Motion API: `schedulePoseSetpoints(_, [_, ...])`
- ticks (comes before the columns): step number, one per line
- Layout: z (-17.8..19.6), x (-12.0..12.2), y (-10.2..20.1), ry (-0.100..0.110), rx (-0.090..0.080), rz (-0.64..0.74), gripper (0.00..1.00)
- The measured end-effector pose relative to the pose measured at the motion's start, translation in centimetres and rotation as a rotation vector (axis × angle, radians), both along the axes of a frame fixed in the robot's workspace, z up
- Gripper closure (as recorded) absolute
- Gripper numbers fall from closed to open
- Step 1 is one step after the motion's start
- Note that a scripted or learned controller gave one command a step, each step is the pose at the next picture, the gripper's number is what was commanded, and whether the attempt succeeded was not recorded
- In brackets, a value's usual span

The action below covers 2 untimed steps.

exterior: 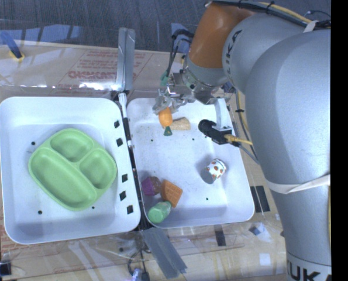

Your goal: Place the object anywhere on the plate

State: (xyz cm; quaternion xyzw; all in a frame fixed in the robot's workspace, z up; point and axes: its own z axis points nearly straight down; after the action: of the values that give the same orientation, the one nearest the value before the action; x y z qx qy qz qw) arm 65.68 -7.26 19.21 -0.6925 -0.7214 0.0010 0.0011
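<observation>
We see two white bins side by side on the desk. The left bin (pixel 10 157) holds a green three-compartment plate (pixel 72 167). The right bin (pixel 235 206) holds a carrot (pixel 165 119), a pale cone-shaped piece (pixel 181 123), a spotted ball (pixel 216 168), a purple item (pixel 150 185), an orange wedge (pixel 172 192) and a green item (pixel 159 212). The carrot, orange with a small dark green tip, hangs upright near the bin's far edge, pinched between the jaws of the gripper (pixel 166 106).

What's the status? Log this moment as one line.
claw: above orange carrot toy, right bin | grasp: unconfirmed | green plate: left bin, nothing on it
</observation>
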Motion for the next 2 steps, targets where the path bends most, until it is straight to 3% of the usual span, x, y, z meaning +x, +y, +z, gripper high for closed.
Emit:
schedulePoseSetpoints(1, [0.0,-6.7,7.9,0.002,0.0,-0.063,1.0])
schedulePoseSetpoints(2, [-0.1,-11.1,15.0,0.002,0.0,0.056,1.0])
